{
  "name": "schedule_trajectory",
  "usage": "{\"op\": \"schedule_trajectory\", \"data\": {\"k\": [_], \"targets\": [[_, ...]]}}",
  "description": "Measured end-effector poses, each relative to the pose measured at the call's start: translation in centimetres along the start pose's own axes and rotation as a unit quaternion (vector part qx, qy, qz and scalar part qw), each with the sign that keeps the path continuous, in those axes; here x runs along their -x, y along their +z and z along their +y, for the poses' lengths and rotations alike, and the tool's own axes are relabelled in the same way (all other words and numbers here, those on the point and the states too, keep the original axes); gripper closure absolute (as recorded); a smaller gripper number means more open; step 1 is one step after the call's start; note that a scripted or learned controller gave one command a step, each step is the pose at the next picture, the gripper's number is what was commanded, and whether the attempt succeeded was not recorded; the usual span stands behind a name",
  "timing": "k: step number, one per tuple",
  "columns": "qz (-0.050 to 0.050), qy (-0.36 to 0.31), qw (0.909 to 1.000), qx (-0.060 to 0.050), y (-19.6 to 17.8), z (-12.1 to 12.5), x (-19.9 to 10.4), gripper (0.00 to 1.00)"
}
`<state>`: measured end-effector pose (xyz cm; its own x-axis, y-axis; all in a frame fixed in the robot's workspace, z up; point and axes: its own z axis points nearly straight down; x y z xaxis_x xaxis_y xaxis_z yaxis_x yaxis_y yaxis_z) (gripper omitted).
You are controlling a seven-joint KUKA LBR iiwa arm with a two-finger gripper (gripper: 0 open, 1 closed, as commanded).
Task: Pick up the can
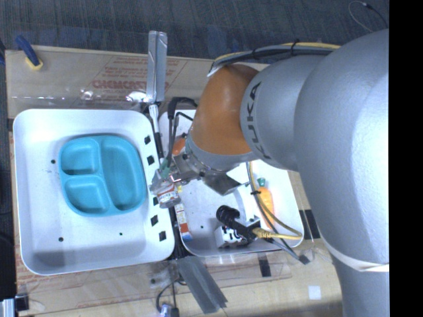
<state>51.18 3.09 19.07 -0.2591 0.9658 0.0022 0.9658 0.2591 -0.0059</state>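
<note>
Camera view from above and at a slant: we see a wooden bench (59, 65) bearing two shallow white bins side by side. The grey arm (330, 124), with its orange band (221, 111), reaches in from the right and covers most of the right bin (205, 233). Its gripper (166, 177) hangs over the raised divide where the two bins meet. We cannot tell whether the jaws are open or closed, or whether they have hold of anything, because the wrist and clutter around the tip hide them. Just below the jaws, touching or nearly touching the tip, sits a small silvery thing with a red and white label, which we take to be the can (166, 193); it lies at the right bin's left wall, close against the divide. A little further below the jaws, a narrow item with red and blue markings (180, 224) lies along that same wall. Well to the right of the jaws, a small orange and green object (263, 189) rests near the right bin's far wall. To the left of the jaws, the left bin (26, 197) holds a blue divided tray (102, 174) with three compartments, lying flat and apart from the gripper. Above the jaws, a grey upright bar (157, 65) stands at the bench's back edge.
</note>
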Motion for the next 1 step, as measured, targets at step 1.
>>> {"op": "schedule_trajectory", "data": {"k": [1], "targets": [[-0.001,-0.046,0.999,0.001,-3.58,4.32,-0.01,1.0]]}}
